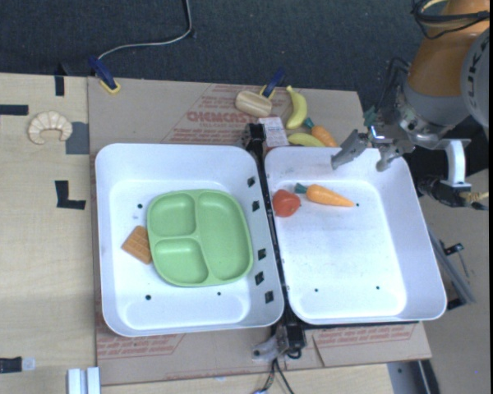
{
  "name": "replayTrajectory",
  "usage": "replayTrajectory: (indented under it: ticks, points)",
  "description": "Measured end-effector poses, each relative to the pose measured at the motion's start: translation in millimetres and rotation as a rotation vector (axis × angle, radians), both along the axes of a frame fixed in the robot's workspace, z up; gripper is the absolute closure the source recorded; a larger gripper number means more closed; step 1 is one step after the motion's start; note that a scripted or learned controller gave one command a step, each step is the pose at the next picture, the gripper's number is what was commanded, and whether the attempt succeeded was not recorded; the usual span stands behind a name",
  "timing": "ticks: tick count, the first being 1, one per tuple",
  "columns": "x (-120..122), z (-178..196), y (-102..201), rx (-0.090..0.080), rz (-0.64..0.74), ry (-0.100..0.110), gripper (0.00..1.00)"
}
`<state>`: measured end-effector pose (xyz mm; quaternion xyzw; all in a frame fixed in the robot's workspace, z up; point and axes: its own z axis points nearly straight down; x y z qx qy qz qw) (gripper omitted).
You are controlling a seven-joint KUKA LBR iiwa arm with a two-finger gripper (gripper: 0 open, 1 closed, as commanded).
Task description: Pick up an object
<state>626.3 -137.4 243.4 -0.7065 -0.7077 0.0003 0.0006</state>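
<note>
Orange carrot lies in the right bin, near the back wall, tip pointing right. Red tomato-like ball sits just beside its blunt left end, touching or nearly so; can't tell which. Rest of that bin floor is bare.

Gripper hangs over the back rim of the right bin, up-right of the carrot, apart from it. Fingers look spread wide, nothing between them. Grey arm with orange band comes in from the right.

Left bin carries a green divided plate with a tan cracker-like piece tucked against its left edge. Out on the worktop behind the bins: banana, a bread-roll shape, a small box, another orange piece. A croissant sits far left on the worktop.

Judgement on risks: nearest candidates are the carrot and the red ball.
- Both sit close to the back wall, so a descending finger could hit the rim or wall.
- Carrot is tapered and smooth-looking; closing along its length or on the thin tip would likely let it slip out.
- Ball is round, may roll off if nudged.
- With the two nearly touching, one finger may land on the neighbour and shove both instead of gripping either.
</note>
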Motion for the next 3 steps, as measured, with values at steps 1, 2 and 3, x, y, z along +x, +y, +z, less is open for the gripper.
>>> replayTrajectory:
  ticks: [1, 2, 3]
  points:
    - [13, -149, -14, -0.001, -0.001, 0.002, 0.0]
    - [13, -139, -14, -0.001, 0.0, 0.001, 1.0]
    - [2, -59, 73, 0.0, 0.001, -0.002, 1.0]
